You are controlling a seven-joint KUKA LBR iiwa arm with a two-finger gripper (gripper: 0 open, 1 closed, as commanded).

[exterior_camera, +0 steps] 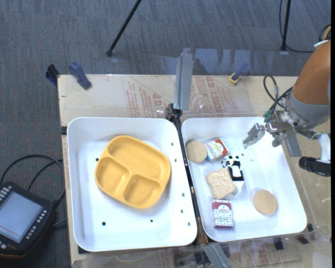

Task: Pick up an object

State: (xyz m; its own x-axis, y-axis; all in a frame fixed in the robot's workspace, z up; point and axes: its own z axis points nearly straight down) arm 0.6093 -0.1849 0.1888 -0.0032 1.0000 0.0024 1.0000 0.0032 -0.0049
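The right bin (293,219) holds several small items: a round beige bun (196,151), a small yellow-green packet (216,148), a black-and-white toy (233,168), a slice of toast (220,183), a red carton (223,214) and a tan disc (264,202). My gripper (263,140) hangs over the bin's upper right part, up and to the right of the toy and the packet. It is open, with nothing between its fingers. In the left bin (81,149) lies a yellow divided plate (133,171).
A grey metal post (183,85) stands at the back where the two bins meet. Blue clamps (78,74) and a yellow clamp (234,78) grip the bench's far edge. A teach pendant (14,219) lies on the floor at lower left.
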